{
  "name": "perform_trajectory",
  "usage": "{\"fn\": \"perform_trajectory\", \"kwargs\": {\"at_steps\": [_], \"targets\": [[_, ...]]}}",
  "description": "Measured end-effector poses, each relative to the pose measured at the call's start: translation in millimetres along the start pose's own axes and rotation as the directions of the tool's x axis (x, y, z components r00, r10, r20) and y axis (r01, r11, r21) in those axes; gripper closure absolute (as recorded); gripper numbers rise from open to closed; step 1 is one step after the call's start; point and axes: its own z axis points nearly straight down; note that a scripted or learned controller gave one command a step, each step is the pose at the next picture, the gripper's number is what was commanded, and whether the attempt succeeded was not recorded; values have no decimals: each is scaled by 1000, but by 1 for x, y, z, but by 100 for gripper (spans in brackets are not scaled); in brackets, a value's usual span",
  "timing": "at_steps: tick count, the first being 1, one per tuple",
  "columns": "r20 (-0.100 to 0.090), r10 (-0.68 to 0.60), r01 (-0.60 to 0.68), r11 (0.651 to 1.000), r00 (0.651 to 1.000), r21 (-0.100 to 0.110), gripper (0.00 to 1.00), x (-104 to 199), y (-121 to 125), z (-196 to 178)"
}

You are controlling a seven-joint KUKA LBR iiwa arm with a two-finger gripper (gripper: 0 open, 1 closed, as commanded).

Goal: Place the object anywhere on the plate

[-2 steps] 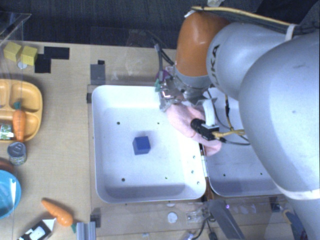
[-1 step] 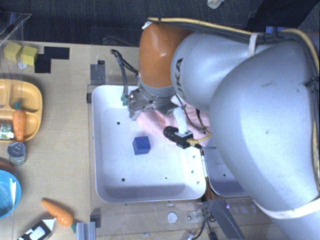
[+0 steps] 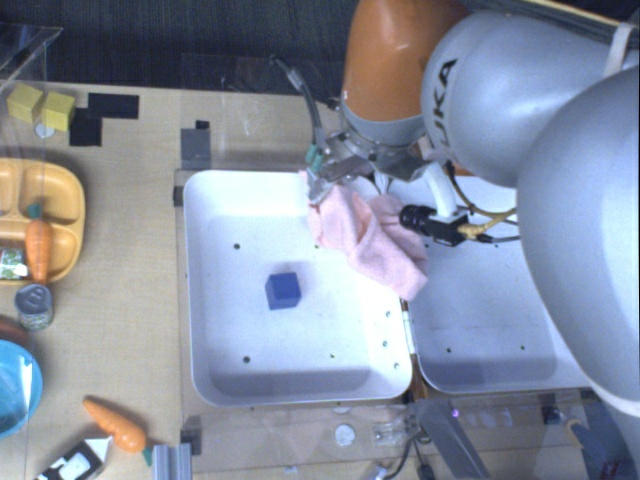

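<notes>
Bench and what is lying on it

We are looking at a tan wooden bench point(image 3: 130, 268) bearing two shallow white bins, left point(image 3: 215, 368) and right point(image 3: 480, 368), sitting side by side. Lying left of them are a yellow divided tray point(image 3: 62, 183), a small tin can point(image 3: 34, 306), an orange carrot point(image 3: 115, 424), two yellow blocks point(image 3: 40, 108) and a blue plate point(image 3: 18, 388).

A light wooden bench point(image 3: 120, 368) is taking up most of the shot, with two shallow white bins sitting side by side on it: the left bin point(image 3: 215, 368) around 6 o'clock, the right bin point(image 3: 480, 368) toward 4 o'clock, their edges touching. Dark carpet-looking floor point(image 3: 180, 18) is running along the top, 11 to 12 o'clock. A clear plastic panel point(image 3: 25, 48) is catching light at 10 o'clock. Lighting is looking even and soft, with faint shadows pooling inside the bins.
</notes>
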Motion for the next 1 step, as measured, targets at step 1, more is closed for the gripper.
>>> {"fn": "perform_trajectory", "kwargs": {"at_steps": [1], "targets": [[-3,-66,66,998,998,6,100,76,39,103]]}}
